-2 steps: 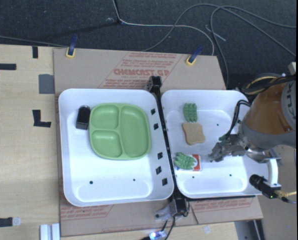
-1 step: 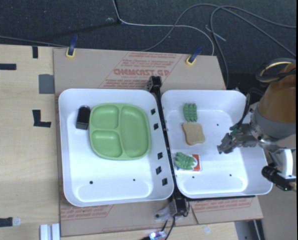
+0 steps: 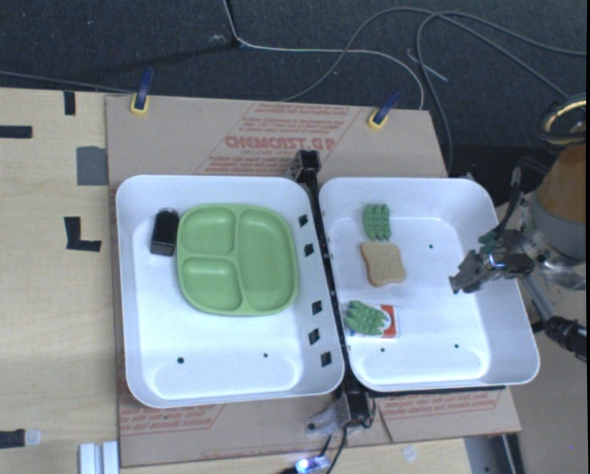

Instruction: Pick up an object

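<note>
While the arm (image 3: pixel 561 200) reaches in from the right, its pincer (image 3: pixel 469 277) hangs over the right edge of the right bin (image 3: pixel 443 363), with nothing between its tips; whether those tips stand apart or together cannot be told at this size. Three candidate things lie in that bin, all to the left of the pincer and well apart from it. Nearest is the tan sponge-like block (image 3: pixel 382 263), roughly level with the pincer across bare bin floor; its outline is close to square, so no long axis clearly governs the approach. Above it, just beside, lies a green ridged piece (image 3: pixel 377 221), its long axis running up and down the view. Lower and further left, a green leafy piece (image 3: pixel 364 316) rests on a small red-and-white card (image 3: pixel 387 324), near the divider between the bins. The left bin (image 3: pixel 146 363) holds a green divided plate (image 3: pixel 238 259), with a small black block (image 3: pixel 164 232) just beside its left rim. As a judgement, the coming move turns on a leftward travel toward the tan block, followed by a descent; no grasp has yet been made.
</note>
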You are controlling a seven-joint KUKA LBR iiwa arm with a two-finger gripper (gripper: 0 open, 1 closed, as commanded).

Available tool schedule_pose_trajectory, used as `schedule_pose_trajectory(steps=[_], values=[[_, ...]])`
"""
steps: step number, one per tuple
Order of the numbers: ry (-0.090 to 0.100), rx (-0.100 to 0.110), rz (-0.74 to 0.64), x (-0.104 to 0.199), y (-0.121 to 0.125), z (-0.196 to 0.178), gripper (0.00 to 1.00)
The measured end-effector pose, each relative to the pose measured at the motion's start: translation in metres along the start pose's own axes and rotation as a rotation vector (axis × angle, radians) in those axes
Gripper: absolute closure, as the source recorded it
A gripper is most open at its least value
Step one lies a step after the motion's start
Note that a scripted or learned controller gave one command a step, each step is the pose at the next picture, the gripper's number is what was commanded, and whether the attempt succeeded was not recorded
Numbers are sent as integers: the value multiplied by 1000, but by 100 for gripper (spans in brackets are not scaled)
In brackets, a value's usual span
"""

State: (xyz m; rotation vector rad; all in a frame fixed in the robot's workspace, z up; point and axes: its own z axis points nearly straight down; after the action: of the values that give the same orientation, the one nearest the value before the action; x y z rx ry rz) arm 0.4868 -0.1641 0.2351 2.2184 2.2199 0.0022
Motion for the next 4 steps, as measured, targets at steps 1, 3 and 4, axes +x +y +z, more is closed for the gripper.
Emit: schedule_pose_trajectory(steps=[1,3,4], values=[[1,2,-1,0,1,-17,100],[3,4,-6,105,11,-9,100],[2,7,-6,161,13,5,100]])
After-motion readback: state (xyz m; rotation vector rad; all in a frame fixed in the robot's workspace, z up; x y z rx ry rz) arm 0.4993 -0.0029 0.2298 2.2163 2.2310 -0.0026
